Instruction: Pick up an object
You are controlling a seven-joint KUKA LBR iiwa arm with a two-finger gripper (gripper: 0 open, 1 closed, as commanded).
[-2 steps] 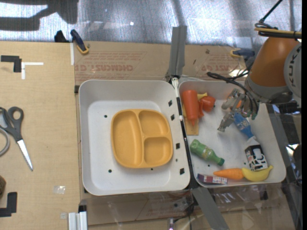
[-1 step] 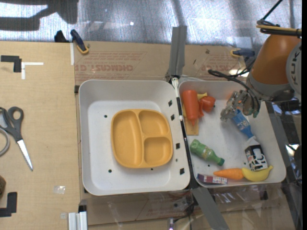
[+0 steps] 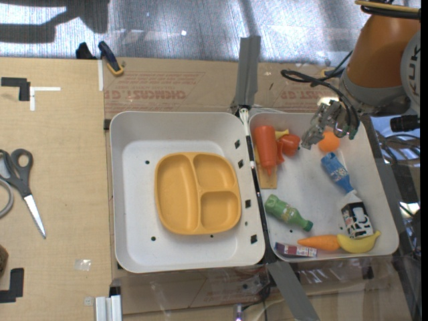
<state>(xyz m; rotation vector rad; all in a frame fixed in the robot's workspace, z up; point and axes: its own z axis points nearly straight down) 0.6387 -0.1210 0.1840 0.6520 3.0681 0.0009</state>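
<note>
Brown cardboard covers the bench, with scissors (image 3: 23, 182) lying at the left edge of the frame and two white bins side by side in the middle. The left bin (image 3: 130, 246) holds a yellow divided tray (image 3: 198, 193). The right bin (image 3: 378, 199) holds the loose items: an orange-red bottle (image 3: 266, 146) at its upper left, a small red piece (image 3: 290, 144) beside it, a green bottle (image 3: 287, 213) lower down, a blue bottle (image 3: 336, 171) at centre right, a black-and-white can (image 3: 355, 220), a banana (image 3: 358, 242) and a carrot (image 3: 319, 243) along the bottom edge.

The gripper (image 3: 326, 129) hangs over the upper part of the right bin, reaching in from the upper right of the frame. Its metal fingers (image 3: 312, 138) point down and left, and appear spread, with nothing seen between them. A small orange object (image 3: 329, 142) lies just beside the fingers, touching or nearly so; which cannot be told.

Judged from this, the step in hand is the approach, with no grasp made. The next move calls for centring the fingers over that orange object, lowering until they straddle it, then closing and lifting straight up, clear of the blue bottle just below.
</note>
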